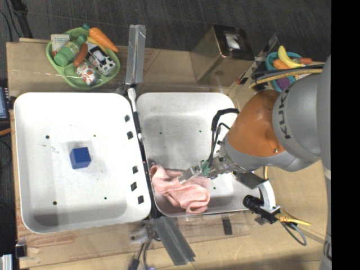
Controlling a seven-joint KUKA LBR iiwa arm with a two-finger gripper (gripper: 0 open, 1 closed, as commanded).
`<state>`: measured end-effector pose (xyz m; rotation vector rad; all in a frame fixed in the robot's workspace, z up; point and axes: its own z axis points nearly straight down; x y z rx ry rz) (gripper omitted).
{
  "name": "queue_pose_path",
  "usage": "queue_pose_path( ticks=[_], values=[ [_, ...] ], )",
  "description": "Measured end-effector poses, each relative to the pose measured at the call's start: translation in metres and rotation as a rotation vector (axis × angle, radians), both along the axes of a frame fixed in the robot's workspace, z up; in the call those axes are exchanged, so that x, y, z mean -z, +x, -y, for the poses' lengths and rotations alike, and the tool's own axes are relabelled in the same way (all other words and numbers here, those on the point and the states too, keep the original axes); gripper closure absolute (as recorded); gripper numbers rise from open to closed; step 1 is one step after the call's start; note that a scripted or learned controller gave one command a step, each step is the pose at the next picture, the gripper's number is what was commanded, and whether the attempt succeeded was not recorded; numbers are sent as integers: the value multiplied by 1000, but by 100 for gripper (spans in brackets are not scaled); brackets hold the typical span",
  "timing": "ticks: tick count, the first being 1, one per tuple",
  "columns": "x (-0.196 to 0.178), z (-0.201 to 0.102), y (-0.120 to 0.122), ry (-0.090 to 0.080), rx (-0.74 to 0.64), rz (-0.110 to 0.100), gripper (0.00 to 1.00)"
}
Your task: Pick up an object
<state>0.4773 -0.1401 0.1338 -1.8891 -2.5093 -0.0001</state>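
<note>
A crumpled pink cloth (181, 190) lies in the front left corner of the right bin (185, 108). A blue cube (80, 157) sits near the middle of the left bin (34, 117). The arm reaches in from the right, and my gripper (197, 172) is low over the right bin, at the cloth's upper right edge. Its fingertips seem to touch the cloth, but the wrist hides how they stand.
A green bowl (56, 66) of toy food stands behind the left bin. A tan box (216, 52) and a rack of colourful items (284, 63) stand behind the right bin. A grey divider bar (135, 55) runs between the bins.
</note>
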Motion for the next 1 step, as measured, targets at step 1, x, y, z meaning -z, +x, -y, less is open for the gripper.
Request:
queue_pose_path(
  ticks=[1],
  values=[
    [41,-37,0,-1,-59,2,0]
  ],
)
